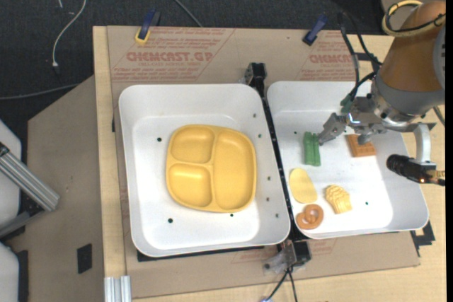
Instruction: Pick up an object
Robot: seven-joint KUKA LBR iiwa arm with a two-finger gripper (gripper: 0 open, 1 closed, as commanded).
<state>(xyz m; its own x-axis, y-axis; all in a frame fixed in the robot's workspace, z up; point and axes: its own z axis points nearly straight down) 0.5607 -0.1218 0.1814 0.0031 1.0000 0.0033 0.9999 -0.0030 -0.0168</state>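
the arm is at the reaching step: the gripper (345,129) hangs low over the right bin (396,219), its fingers spread apart with nothing between them, one grey finger (330,131) slanting down toward the top end of the green block (312,150), which looks like the target. the block lies flat on the bin floor near the left wall, just beside that fingertip but seemingly not clamped. next, by my judgement, the gripper needs to shift left and down so the fingers straddle the block's narrow sides, then close

the block is a small matte green bar with squared edges. an orange-brown flat piece (362,146) sits under the wrist. lower down lie a pale yellow smooth oval (303,185), a ridged yellow toy (339,199), and a glossy tan ring like a doughnut (309,216). the left bin (141,124) holds a yellow three-compartment plastic plate (211,167), smooth with rounded corners
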